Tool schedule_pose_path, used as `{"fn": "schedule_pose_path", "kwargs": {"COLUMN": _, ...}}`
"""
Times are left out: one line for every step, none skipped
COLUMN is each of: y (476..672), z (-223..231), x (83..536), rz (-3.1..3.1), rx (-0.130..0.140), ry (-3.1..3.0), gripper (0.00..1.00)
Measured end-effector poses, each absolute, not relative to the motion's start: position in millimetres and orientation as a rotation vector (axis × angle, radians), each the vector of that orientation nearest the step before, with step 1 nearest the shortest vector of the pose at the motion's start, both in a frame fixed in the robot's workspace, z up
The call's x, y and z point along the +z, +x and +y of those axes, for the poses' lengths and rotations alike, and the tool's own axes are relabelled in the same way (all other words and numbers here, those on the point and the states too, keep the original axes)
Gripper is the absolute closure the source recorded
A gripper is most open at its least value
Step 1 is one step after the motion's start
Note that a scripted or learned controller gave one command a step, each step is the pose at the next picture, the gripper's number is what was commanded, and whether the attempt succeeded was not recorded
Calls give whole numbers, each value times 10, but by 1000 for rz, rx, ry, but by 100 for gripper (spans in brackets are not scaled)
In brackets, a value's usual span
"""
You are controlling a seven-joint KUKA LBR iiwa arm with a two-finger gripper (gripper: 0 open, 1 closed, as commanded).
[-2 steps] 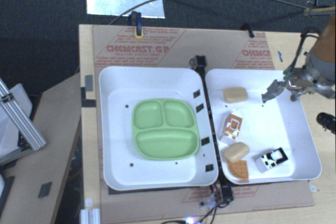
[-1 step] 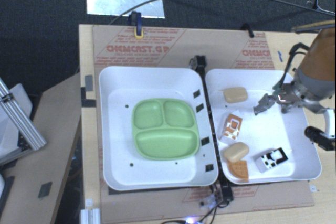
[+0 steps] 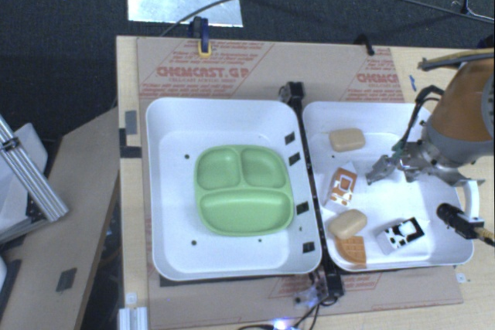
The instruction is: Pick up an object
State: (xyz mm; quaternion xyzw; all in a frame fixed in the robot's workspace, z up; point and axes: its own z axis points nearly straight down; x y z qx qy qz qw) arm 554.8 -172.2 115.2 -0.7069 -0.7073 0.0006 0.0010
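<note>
My gripper [image 3: 384, 165] hangs over the middle of the right bin [image 3: 387, 117], reaching in from the right. Nothing shows in its grasp. Just left of it lies an orange and white packet [image 3: 342, 187]. A tan bread roll [image 3: 346, 139] rests toward the bin's back, above the packet. Nearer the front sit a second tan roll [image 3: 348, 223] and an orange waffle [image 3: 350, 250] side by side. A black and white spotted toy [image 3: 402, 234] lies at the front, below the gripper.
The left bin [image 3: 170, 166] holds a green divided plate [image 3: 244, 189]. A black divider with clips [image 3: 303, 166] runs between the two bins. The grey arm with its orange band [image 3: 464, 108] fills the right bin's far right corner.
</note>
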Motion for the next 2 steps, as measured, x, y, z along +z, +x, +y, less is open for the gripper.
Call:
{"fn": "schedule_pose_path", "kwargs": {"y": 5553, "z": -1718, "x": 831, "rz": -2222, "rx": 0, "ry": -2220, "gripper": 0}}
{"fn": "schedule_pose_path", "kwargs": {"y": 5565, "z": -1722, "x": 956, "rz": -2224, "rx": -3, "ry": -2224, "gripper": 100}}
